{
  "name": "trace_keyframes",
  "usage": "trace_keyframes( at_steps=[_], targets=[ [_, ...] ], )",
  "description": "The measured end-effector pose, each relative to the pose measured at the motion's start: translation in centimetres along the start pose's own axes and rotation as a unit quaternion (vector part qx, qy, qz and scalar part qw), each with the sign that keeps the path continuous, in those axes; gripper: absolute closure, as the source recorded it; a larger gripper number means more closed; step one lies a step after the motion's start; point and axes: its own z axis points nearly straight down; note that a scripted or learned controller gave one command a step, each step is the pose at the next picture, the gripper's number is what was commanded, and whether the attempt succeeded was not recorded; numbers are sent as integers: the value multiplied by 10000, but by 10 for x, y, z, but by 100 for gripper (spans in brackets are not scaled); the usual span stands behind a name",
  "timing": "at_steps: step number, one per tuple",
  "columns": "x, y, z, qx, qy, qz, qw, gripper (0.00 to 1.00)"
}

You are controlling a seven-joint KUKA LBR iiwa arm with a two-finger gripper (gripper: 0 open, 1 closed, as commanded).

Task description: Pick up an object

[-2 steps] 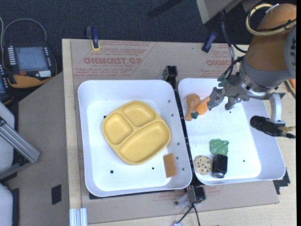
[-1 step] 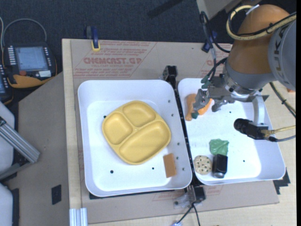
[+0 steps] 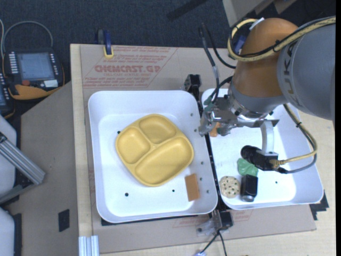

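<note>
The grey arm with its orange band point(image 3: 264, 41) reaches in from the right over the right bin point(image 3: 298, 193). My gripper point(image 3: 214, 122) hangs at that bin's left wall, near the divide between the bins, with metal parts and a small orange patch around it. In the right bin's front lie a round speckled cookie point(image 3: 229, 185), a green object point(image 3: 246, 167) and a black block point(image 3: 249, 188), all in front of the gripper and apart from it. The left bin point(image 3: 104, 116) holds a yellow divided plate point(image 3: 154, 149) and a small brown block point(image 3: 192, 187).
A black fitting with a yellow cable point(image 3: 258, 156) hangs off the arm just above the green object. Brown cardboard point(image 3: 128, 65) lies under both bins. A handheld control pendant point(image 3: 32, 71) sits off the bench at the far left.
</note>
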Motion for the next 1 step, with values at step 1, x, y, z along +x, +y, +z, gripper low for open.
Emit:
trace_keyframes(
  at_steps=[1],
  targets=[
    [59, -6, 9, 5, 1, -10, 10000, 100]
  ],
)
